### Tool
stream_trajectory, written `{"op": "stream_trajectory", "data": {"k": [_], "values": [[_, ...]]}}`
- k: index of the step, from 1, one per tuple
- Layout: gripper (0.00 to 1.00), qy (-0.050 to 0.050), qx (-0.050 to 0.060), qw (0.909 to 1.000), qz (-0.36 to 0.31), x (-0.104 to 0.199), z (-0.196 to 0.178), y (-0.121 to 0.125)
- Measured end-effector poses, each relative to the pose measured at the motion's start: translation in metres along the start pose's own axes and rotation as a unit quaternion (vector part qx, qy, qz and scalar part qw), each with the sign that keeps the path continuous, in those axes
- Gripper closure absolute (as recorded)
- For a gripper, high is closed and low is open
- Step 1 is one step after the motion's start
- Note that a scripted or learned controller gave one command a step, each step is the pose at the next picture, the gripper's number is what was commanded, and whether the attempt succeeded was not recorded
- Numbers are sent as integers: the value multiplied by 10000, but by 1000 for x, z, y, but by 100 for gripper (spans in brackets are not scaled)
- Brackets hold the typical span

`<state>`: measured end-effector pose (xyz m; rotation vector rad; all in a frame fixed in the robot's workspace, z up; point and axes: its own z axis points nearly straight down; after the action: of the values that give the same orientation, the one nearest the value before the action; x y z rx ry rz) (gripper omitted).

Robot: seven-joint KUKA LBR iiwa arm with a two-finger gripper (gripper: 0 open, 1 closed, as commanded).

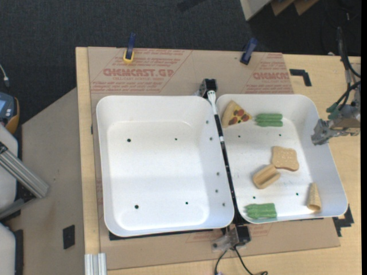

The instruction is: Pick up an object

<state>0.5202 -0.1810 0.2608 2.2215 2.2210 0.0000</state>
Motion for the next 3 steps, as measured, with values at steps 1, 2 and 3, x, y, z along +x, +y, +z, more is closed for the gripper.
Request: {"op": "stream_trajectory", "data": {"k": [1, 2, 3], "values": [[0, 9, 45, 10000, 33, -46, 75, -45], [0, 12, 17, 10000, 4, -43, 93, -33], [0, -38, -79, 10000, -7, -44, -41, -39]]}}
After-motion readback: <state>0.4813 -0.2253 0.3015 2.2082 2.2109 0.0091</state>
